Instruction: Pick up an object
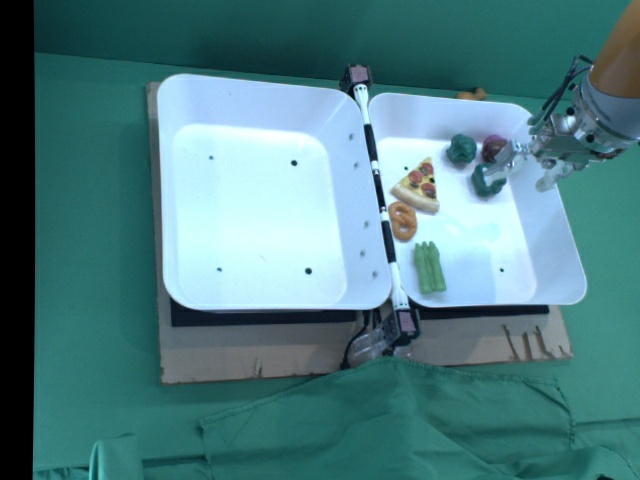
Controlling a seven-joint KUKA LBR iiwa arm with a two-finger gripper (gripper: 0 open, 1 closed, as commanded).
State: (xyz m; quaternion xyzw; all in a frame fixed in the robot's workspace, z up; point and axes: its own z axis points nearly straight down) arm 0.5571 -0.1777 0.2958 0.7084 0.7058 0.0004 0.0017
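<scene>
Although nothing sits between the fingers yet, looks like the approach stage of the pick: no object lifted, the grasp and the lift both left to do. Nearest candidate: a dark green toy vegetable (488, 180), lying on the floor of the right bin (545, 258) toward its 2 o'clock corner. Just at its 12 o'clock, a dark red piece (494, 148); at its 10 o'clock, a broccoli-like green piece (461, 149). Further off toward 9 o'clock, a pizza slice (418, 186), with a pretzel (402, 220) and an asparagus bundle (430, 267) down toward 7 o'clock. Gripper (533, 168) poised at the vegetable's 3 o'clock, just beside it, over the bin's right wall. Fingers seemingly parted, one tip close to the green piece, gripping nothing. Left bin (180, 268) well apart at 9 o'clock.
</scene>
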